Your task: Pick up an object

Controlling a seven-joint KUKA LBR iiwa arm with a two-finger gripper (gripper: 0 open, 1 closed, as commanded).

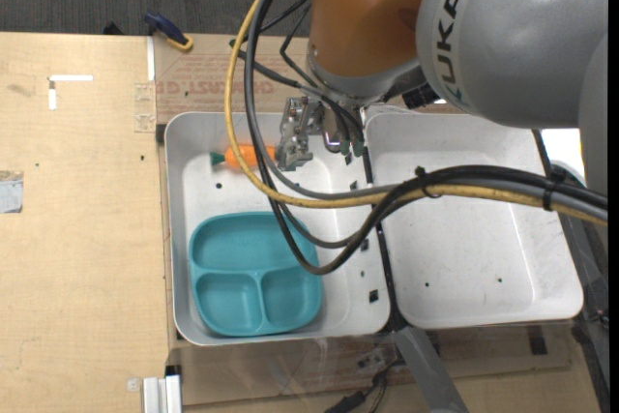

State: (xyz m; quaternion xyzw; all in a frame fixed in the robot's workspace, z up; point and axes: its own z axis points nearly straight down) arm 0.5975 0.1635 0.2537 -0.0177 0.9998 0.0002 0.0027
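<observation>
- The grey KUKA arm [513, 14] comes in from the right and bulks over the top of both bins, its orange band [372, 0] sitting above the wrist
- The gripper [293, 150] hangs over the back part of the left bin [184, 208], close to the rear wall; I can't tell how it is set, the metal parts blur together from here
- A small carrot [240, 156], orange with a bit of green at its left end, lies on the bin floor just to the left of the gripper, partly crossed by a yellow cable [290, 196]; whether the gripper touches it I cannot tell
- A teal divided plate [253, 274] with three compartments lies flat in the front part of the same bin, well apart from the gripper
- Black cables [484, 179] loop down from the arm across both bins
- The right bin [474, 256] sits just beside the left one, their edges meeting in the middle
- A pale wooden board [77, 208] lies to the left of the bins
</observation>
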